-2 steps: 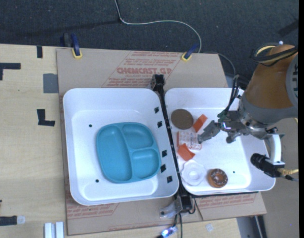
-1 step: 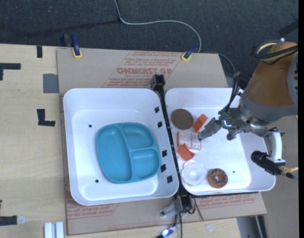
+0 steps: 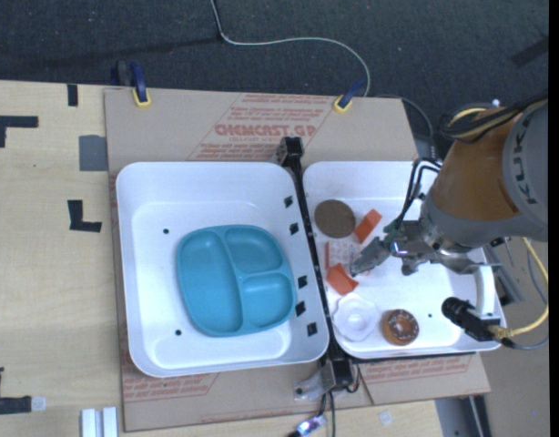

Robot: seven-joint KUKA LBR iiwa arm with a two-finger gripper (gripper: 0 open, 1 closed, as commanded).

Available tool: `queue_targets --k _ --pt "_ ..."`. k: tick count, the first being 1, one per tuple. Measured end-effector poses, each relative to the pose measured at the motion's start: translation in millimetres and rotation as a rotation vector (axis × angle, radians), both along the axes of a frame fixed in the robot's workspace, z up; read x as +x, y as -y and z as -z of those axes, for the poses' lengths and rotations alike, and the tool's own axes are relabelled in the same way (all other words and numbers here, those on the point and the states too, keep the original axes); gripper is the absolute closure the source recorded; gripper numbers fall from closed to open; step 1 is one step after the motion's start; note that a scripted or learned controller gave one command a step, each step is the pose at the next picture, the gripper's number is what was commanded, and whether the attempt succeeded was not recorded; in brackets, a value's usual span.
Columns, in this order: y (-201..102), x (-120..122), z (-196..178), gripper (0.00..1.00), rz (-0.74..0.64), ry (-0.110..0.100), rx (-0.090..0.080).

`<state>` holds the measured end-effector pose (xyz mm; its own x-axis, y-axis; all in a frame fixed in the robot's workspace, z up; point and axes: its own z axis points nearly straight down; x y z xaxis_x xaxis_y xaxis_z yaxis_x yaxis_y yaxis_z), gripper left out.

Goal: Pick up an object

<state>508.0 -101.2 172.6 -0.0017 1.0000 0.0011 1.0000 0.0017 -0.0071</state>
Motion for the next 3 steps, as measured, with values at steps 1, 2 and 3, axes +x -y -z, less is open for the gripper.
queue_targets --k 1,2,3 --pt "6 -1 44 0.00 0.001 0.002 0.000" --pt "6 -1 89 0.00 0.000 0.006 -0.002" --pt "6 0 78 1.00 0.000 0.007 -0.001"
